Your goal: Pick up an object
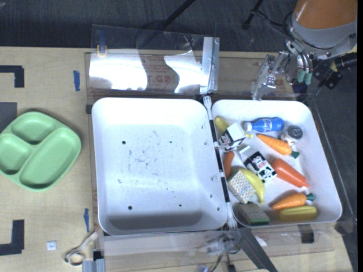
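Nearest the lens, a sponge (pixel 253 213) is seen in the right bin (pixel 326 169) beside carrots (pixel 290 200) and a bottle (pixel 266 124). Beyond the rim the hand (pixel 275 75) hangs, nothing held; its opening cannot be told. Approach is judged underway; descent onto one object is required.

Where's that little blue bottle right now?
The blue bottle lies on its side near the far wall of the right bin, just above an orange carrot and left of a small round grey object.

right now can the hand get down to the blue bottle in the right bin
Probably yes. The hand hangs above the right bin's far rim, and the blue bottle lies uncovered near that edge with nothing on top.
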